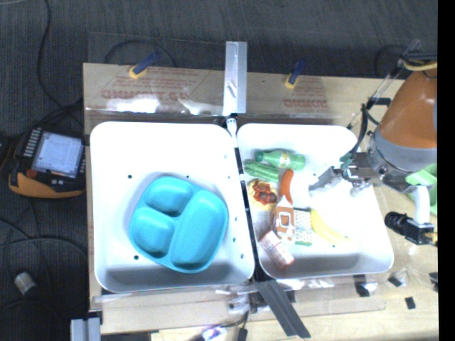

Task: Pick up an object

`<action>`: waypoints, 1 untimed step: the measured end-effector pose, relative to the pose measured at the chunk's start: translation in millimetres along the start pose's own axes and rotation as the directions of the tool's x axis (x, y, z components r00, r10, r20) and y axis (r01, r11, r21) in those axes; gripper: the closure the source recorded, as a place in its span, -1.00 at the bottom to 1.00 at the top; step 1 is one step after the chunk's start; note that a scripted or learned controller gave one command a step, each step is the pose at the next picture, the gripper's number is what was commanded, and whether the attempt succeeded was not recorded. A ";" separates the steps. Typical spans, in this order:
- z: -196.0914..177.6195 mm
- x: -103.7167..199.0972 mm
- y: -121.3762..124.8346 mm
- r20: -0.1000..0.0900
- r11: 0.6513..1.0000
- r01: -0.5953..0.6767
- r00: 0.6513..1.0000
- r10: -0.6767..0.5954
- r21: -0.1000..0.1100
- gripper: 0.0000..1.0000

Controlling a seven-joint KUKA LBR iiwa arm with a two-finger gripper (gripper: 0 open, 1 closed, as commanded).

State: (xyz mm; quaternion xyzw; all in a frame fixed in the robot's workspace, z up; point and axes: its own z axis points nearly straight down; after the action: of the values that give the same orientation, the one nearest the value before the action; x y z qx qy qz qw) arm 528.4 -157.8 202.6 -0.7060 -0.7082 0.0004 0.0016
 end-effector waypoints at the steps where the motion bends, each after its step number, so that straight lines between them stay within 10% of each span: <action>1: 100.4 -27.1 -17.4 0.006 1.000 0.006 1.000 -0.005 -0.020 -1.00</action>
State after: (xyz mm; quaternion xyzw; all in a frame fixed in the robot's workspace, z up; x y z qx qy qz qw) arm 510.7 -184.8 102.2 -0.7040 -0.7102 -0.0045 -0.0077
